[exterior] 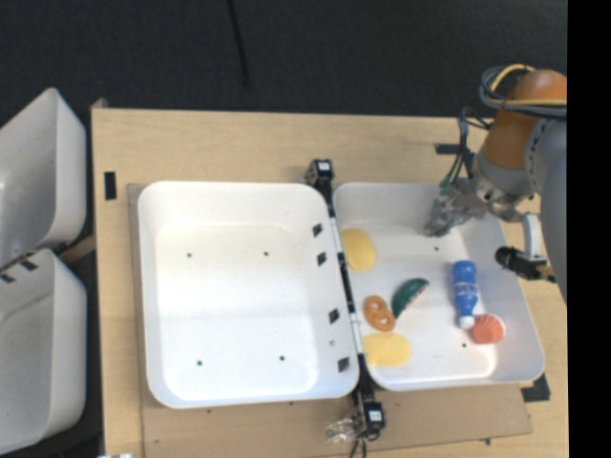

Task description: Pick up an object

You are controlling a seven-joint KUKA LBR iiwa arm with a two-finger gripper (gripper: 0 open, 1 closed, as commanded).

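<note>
Grey metal pincer (441, 223) hovers in the right white bin (520, 337); grip unclear. I'd next descend onto the blue plastic bottle (464, 288).

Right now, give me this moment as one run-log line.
arm: over right bin's far side | claw: low near bin floor, nothing seen held | right bin: blue bottle, green piece, pretzel | pick: not done

A tan wooden bench (220, 146) bears two shallow white bins (162, 284) side by side.

wooden bench (229, 146), white chairs (38, 256)
</note>
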